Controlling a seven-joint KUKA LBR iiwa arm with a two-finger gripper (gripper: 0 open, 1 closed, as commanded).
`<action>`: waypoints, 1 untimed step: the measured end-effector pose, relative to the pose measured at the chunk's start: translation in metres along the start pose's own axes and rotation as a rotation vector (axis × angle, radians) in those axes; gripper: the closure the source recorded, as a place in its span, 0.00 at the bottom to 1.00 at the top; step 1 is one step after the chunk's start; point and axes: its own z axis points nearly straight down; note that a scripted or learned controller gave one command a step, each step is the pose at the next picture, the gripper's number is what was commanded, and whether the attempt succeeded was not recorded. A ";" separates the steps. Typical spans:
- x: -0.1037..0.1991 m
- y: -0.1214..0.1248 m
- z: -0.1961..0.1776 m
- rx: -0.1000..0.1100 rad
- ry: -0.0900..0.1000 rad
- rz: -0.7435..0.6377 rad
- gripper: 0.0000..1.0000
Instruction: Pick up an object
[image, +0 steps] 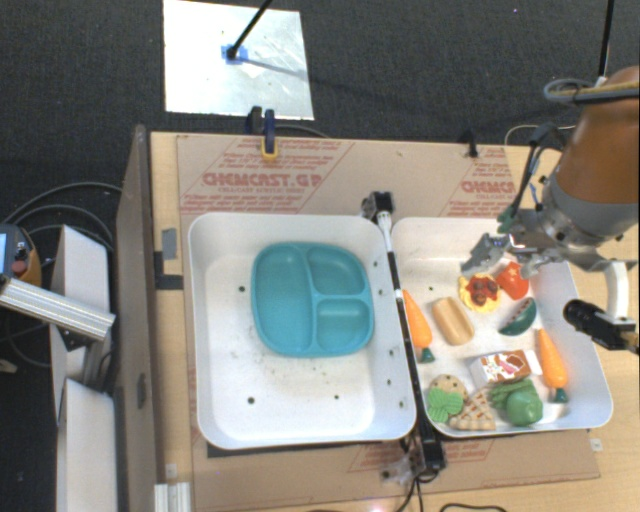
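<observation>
You see the tool (508, 250) hanging over the right bin (596, 405), toward its 12 o'clock end, with the grey wrist and orange band of the arm (600, 150) coming in from 3 o'clock. You cannot tell how far its fingers stand apart, nor whether anything sits between them; the metal parts blur together just above the toys.

Directly under the tool lie a yellow piece with dark red spots (481, 291) and a red piece (512, 281), touching each other. At 6 o'clock from them sits a tan block (452, 321), and a watermelon slice (518, 318) lies beside it. One carrot (417, 319) rests along the bin's 9 o'clock wall, another carrot (552, 362) toward 3 o'clock. A green pepper (522, 403) sits near the 6 o'clock edge.

The left bin (215, 400) holds a teal divided plate (311, 298). Both bins rest on the counter (330, 170).
</observation>
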 end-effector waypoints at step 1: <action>-0.030 0.013 0.120 0.009 0.000 0.004 0.00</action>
